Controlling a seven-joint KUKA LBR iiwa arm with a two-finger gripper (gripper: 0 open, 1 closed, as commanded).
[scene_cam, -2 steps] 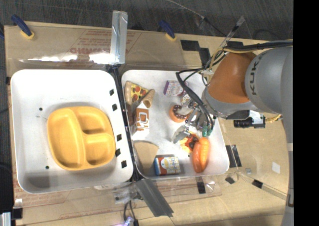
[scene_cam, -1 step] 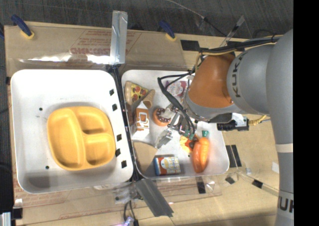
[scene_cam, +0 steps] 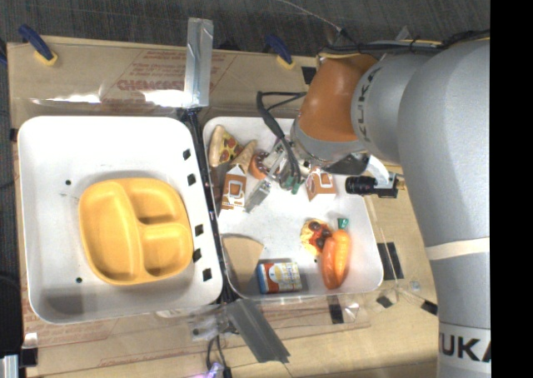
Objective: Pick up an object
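The right white bin (scene_cam: 366,281) holds several small things. A pizza slice toy (scene_cam: 221,146) and a brown wedge (scene_cam: 246,151) lie at its far left. A small brown-and-white carton (scene_cam: 235,191) sits below them, with a grey piece (scene_cam: 259,194) beside it. Another small carton (scene_cam: 321,185) lies under the wrist. An orange carrot (scene_cam: 336,258), a red-and-yellow item (scene_cam: 313,233) and a blue-labelled can (scene_cam: 279,276) rest near the front. My gripper (scene_cam: 276,170) hangs low over the bin's upper middle, among the cartons and the wedge. Clutter hides its tips.
The left white bin (scene_cam: 42,143) contains a yellow divided tray (scene_cam: 133,228). A taped divider (scene_cam: 200,193) separates the bins. The grey arm with its orange band (scene_cam: 333,106) covers the right bin's far right corner. Blue clamps (scene_cam: 37,43) hold the cardboard base.
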